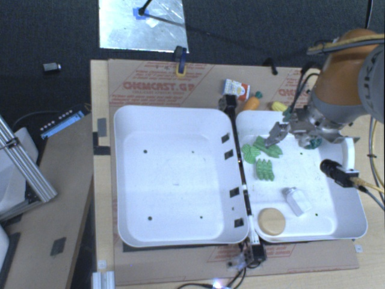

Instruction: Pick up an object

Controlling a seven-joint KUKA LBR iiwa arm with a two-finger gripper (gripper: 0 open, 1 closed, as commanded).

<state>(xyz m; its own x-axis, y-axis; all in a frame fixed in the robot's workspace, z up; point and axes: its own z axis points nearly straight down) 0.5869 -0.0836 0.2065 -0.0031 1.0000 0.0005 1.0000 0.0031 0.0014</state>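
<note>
The end effector [278, 132] – grip state unclear – hovers just above the green leaves [263, 155] in the right bin [346, 218], on a cardboard-covered bench [153, 83] – dark floor beyond.

light: bright, even | glare: foil sheet [143, 15] | shadows: soft | focus: slightly soft

Slanted overhead view of both bins [174, 116]
</note>
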